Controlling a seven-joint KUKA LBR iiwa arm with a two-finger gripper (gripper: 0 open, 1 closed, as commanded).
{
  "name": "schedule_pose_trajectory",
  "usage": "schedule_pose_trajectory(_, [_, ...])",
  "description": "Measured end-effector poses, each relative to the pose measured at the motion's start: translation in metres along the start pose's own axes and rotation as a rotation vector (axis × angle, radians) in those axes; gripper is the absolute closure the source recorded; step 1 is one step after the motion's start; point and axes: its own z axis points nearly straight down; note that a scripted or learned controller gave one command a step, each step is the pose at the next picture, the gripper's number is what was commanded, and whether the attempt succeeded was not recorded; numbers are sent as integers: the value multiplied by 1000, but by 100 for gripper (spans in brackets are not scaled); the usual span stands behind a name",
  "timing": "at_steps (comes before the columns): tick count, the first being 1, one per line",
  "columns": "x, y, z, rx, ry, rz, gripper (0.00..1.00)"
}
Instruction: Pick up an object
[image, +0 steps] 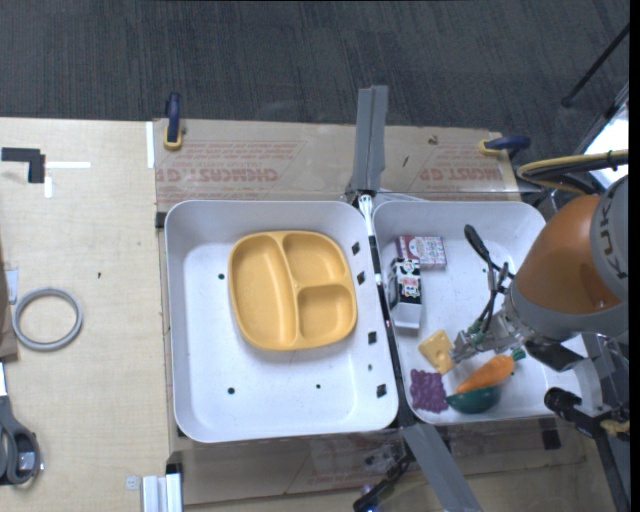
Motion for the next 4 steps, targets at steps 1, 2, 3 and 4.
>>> schedule_pose_trajectory(1, [-71, -20, -119, 9, -3, 96, 100])
schedule_pose_trajectory(2, [-48, -13, -181, 9, -4, 124, 100])
schedule_pose_trajectory(3, [-47, -13, -181, 9, -4, 124, 0])
schedule_pose_trajectory(4, [-20, -10, -42, 12, -2, 326, 0])
